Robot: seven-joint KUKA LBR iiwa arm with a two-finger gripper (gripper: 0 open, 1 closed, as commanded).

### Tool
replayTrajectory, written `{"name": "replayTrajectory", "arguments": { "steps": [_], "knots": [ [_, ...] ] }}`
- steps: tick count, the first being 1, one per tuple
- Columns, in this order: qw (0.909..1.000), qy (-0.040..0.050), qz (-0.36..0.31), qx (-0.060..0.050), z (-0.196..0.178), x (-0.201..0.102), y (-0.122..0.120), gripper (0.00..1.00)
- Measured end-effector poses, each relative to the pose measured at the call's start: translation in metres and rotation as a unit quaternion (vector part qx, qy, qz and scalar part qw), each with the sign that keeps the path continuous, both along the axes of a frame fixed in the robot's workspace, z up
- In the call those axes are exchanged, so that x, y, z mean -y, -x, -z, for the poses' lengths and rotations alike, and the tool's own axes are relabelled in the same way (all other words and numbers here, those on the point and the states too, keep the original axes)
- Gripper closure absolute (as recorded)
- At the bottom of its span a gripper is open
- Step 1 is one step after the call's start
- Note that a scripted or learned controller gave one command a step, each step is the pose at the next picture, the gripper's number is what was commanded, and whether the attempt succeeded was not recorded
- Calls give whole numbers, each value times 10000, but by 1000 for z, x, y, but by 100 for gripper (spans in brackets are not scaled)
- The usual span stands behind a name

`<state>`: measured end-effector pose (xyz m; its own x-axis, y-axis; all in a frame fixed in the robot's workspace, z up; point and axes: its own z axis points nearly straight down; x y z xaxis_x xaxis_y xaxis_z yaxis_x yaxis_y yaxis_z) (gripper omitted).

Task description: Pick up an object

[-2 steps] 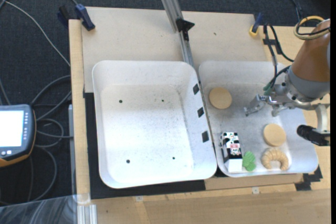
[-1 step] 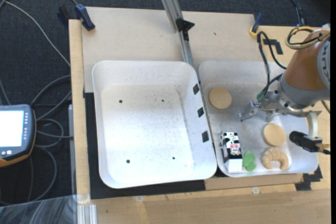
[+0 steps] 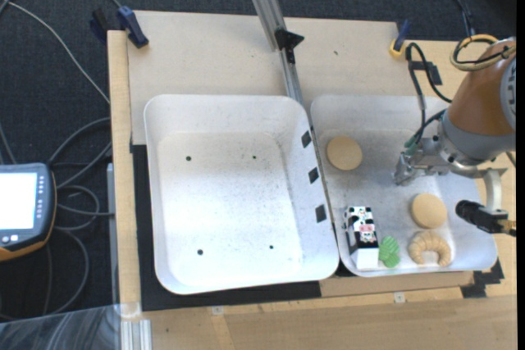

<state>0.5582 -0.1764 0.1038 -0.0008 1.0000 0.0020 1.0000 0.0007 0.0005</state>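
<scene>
Claw (image 3: 404, 173), its opening impossible to tell from here, is hanging over the right bin (image 3: 373, 115), between the round tan disc (image 3: 344, 152) to its left and the bun (image 3: 428, 210) and croissant (image 3: 430, 247) nearer right.

No text, number or brand can be read. The small carton (image 3: 361, 226) in the right bin (image 3: 373, 127) has a black and white print, too small to read.
</scene>
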Motion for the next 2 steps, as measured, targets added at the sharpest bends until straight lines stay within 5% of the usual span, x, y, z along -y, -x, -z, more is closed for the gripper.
{"name": "replayTrajectory", "arguments": {
  "steps": [2],
  "knots": [
    [10000,20,-5,32,-94,5,-6,100]
  ]
}}
